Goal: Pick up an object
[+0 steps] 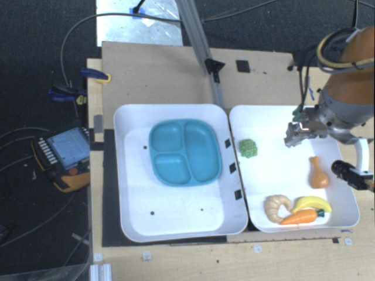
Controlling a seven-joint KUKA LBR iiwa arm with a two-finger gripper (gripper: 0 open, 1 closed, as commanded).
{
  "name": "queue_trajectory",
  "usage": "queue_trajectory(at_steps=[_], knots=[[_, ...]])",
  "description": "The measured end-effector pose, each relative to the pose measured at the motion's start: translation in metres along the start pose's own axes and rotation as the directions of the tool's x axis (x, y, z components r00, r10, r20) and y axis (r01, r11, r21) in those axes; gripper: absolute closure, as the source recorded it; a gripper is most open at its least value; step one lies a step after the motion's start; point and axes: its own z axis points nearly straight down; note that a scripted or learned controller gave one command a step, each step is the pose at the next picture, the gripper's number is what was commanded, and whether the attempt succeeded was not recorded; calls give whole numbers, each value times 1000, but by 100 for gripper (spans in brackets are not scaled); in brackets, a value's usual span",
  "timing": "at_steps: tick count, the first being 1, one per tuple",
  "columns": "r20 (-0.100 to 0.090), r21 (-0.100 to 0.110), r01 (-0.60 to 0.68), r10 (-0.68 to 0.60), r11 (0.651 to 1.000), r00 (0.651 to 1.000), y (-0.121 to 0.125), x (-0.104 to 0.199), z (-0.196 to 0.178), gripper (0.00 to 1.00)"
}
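Currently: left bin (126, 157) holds only blue divided plate (185, 151), not a pick target. Right bin (258, 119): green broccoli piece (248, 148) near divider, alone, easiest grab. Gripper (297, 132) hovers right of it, nothing held, finger state unclear. Croissant (276, 206), carrot (299, 216), banana (312, 203) clustered at near edge; chicken drumstick (318, 173) under arm.

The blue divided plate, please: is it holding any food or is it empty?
Empty: the blue divided plate shows three bare compartments.

Green broccoli (248, 148), right bin's (263, 119) left side
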Motion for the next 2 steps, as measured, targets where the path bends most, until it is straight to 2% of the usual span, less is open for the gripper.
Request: queue_trajectory(at_steps=[1,2], knots=[[-2,4,4,-4,1000,1000,9,42,4,100],[-3,4,6,-6,1000,1000,22,99,1,100]])
